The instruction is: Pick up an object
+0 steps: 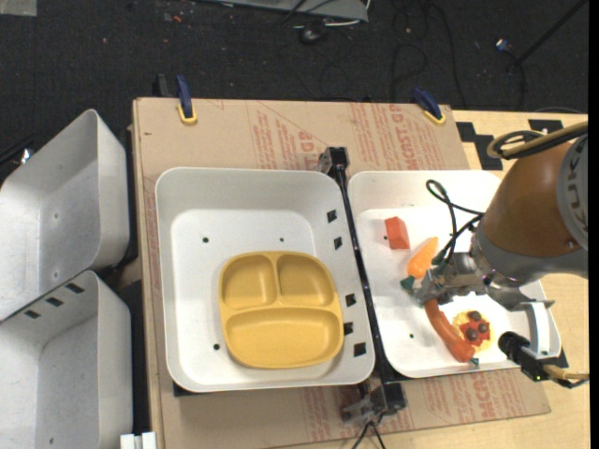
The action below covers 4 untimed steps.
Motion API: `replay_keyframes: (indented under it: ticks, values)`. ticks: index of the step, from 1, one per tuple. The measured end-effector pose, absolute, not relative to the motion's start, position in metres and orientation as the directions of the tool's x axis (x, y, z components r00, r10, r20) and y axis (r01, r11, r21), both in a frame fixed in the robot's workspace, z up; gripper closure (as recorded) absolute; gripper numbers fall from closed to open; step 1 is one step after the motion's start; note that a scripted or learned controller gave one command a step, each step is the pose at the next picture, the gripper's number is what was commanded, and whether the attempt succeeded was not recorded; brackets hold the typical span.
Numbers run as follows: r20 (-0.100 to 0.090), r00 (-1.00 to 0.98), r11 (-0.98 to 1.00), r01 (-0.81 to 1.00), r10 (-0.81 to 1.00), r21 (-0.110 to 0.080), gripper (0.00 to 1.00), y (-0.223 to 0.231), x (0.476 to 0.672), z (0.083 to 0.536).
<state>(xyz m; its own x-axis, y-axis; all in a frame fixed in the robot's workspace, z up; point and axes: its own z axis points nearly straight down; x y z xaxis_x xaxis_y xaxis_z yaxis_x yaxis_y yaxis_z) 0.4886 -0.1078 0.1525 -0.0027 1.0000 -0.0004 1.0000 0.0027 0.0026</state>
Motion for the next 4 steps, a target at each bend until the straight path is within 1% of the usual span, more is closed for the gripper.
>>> replay_keyframes:
  ticks: [1, 2, 3, 4]
  values:
    - [-0.002, -0.001, 0.001, 1.0, 1.0, 0.005, 1.0, -0.117, 0.485, 0.204]
    - [-0.001, -0.002, 0.002, 1.0, 1.0, 0.003, 1.0, -0.117, 0.486, 0.223]
    - [0.002, -0.008, 0.008, 1.0, 1.0, 0.0, 1.0, -0.06, 0.492, 0.215]
    - [0.001, -0.007, 0.007, 1.0, 1.0, -0.002, 1.0, -0.012, 0.496, 0.209]
